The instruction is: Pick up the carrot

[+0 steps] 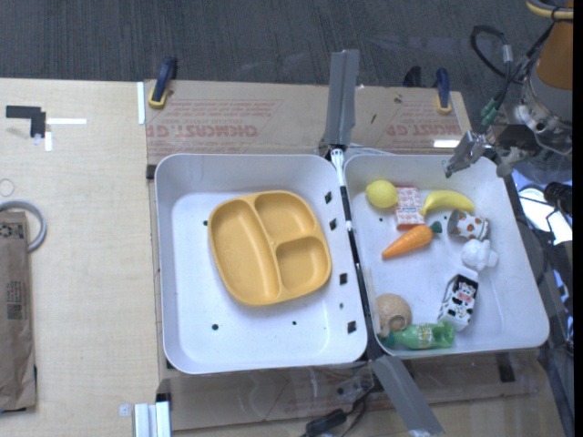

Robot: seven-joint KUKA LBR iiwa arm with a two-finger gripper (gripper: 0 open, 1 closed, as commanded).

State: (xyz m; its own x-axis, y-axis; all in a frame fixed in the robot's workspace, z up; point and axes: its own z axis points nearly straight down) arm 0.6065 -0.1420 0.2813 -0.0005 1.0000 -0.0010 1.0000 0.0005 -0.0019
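Across our desk [73,244] sit two white bins; the carrot [407,241] lies free in the right bin [524,271], near the banana [446,200]. Our gripper [474,153] hovers beyond its far rim, grip state unclear.

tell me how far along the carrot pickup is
Nothing looks done yet: the carrot lies flat on the floor of the right bin, between the lemon and the banana. In hand: the gripper sits at the bin's far right corner, above and apart from the carrot, with nothing between its fingers. Left: move over the carrot, come down, close on it and lift.
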